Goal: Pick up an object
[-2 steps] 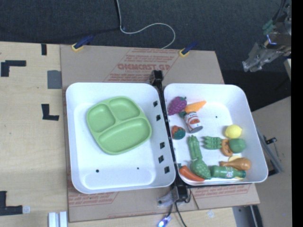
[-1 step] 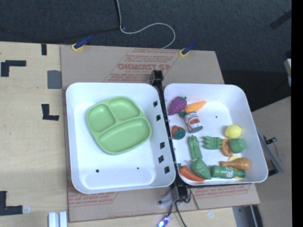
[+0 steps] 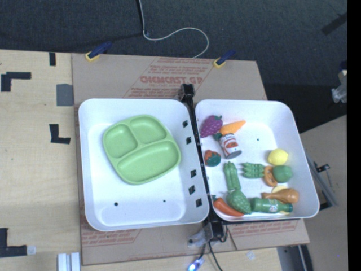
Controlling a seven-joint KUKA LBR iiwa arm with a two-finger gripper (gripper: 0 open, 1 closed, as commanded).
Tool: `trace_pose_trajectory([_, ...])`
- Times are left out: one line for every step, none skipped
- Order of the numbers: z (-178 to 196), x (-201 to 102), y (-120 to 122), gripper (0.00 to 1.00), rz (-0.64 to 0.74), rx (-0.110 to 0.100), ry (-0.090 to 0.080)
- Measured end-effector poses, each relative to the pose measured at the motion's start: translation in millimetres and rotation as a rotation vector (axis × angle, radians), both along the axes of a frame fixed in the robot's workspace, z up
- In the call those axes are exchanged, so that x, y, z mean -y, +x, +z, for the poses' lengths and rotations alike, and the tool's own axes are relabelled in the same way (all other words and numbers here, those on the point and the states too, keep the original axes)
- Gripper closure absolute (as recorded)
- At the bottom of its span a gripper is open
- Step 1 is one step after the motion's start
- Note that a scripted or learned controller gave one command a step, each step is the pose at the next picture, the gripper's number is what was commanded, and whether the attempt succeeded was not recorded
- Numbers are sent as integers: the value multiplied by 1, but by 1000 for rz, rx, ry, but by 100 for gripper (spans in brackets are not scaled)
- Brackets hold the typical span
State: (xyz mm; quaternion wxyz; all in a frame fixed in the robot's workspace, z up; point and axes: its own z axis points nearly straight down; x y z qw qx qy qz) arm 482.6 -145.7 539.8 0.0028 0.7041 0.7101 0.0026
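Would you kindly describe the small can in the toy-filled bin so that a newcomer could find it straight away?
Start at the right-hand white bin, the one crowded with toy food, not the one with the green divided plate. Look in its upper left part, just below the purple grapes and the orange carrot. The can is the only cylinder there, white with a red label.

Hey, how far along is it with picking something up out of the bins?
Nothing looks done yet. The toy foods, such as the purple grapes, the small can and the yellow lemon, all lie in the right bin. The green divided plate sits in the left bin. Nothing is in hand, so the whole pick is left.
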Motion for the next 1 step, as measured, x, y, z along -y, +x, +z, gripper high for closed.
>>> trace_pose_trajectory([-134,34,0,100,-12,-21,2])
